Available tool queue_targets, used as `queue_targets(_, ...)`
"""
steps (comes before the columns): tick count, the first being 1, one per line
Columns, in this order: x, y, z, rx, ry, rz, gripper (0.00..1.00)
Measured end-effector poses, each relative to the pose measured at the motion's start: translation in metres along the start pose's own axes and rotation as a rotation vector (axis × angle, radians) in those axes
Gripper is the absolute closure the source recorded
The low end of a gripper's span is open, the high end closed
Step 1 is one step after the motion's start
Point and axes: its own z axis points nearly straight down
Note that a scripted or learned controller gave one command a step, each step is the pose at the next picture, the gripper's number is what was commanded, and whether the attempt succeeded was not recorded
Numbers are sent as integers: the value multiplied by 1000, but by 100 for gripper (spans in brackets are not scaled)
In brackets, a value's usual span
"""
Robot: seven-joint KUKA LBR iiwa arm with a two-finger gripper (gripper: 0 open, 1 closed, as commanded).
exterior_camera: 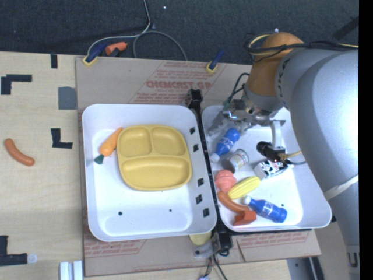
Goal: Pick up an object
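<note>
Bench: cardboard sheet under two white bins, dark carpet beyond
Left bin: yellow divided plate, toy carrot touching its left edge
Right bin: blue bottle, small can, pink ball, corn cob, orange sausage, second blue bottle, black-and-white cow toy
Off-bin: sausage on the bench far left
Gripper: low over the right bin's upper left, just above the blue bottle; jaw state cannot be told, nothing seen between them

Right bin: blue plastic bottle lying tilted, beside small grey can; yellow toy corn cob and second blue bottle nearer the front.
</note>
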Motion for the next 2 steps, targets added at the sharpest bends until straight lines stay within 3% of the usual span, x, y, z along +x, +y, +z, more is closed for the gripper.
queue_targets(1,-2,-16,0,-3,3,0,0)
queue_targets(2,-11,1,0,-3,5,-1,0)
